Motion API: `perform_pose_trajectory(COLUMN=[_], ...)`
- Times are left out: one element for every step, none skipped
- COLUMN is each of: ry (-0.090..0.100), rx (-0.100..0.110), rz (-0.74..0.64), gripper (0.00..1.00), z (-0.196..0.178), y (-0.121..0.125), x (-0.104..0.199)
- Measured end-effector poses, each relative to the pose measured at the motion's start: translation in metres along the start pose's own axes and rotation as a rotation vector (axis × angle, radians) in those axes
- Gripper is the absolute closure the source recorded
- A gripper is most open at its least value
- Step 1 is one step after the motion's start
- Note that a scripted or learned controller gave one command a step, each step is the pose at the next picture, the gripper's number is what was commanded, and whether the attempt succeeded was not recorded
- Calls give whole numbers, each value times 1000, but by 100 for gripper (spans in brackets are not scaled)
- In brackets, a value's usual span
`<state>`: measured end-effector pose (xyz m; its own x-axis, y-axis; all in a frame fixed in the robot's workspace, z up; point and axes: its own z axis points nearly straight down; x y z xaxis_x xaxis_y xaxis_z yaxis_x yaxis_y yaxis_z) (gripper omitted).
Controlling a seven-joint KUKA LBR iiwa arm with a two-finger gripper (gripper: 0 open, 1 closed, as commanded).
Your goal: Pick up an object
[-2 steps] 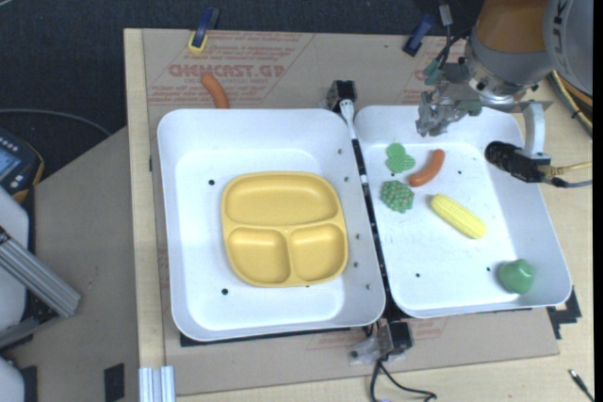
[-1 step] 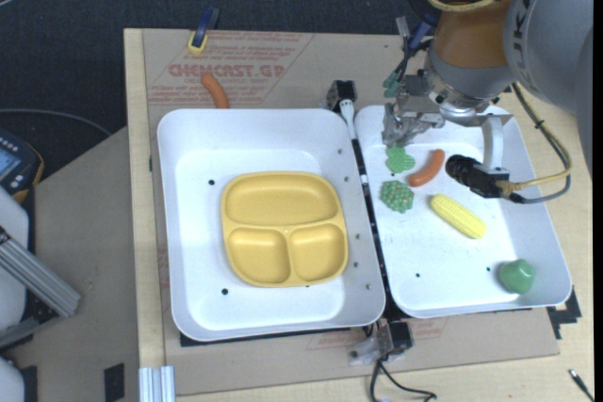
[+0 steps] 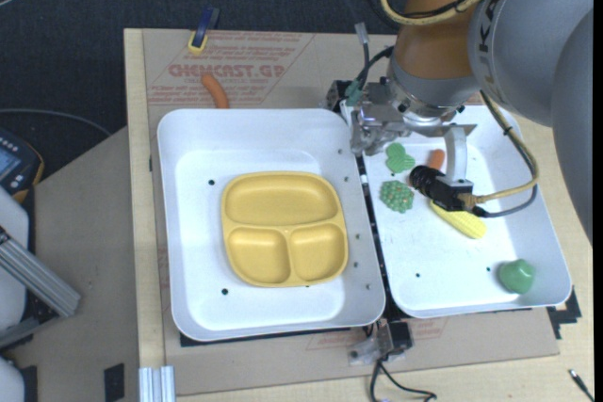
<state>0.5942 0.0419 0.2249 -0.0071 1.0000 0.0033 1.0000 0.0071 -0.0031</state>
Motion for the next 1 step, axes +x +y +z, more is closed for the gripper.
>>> perform_pose_trajectory(ry=[-3], rx=[1], rz=[6], gripper=[100], z=[6], y=[-16], x=[7])
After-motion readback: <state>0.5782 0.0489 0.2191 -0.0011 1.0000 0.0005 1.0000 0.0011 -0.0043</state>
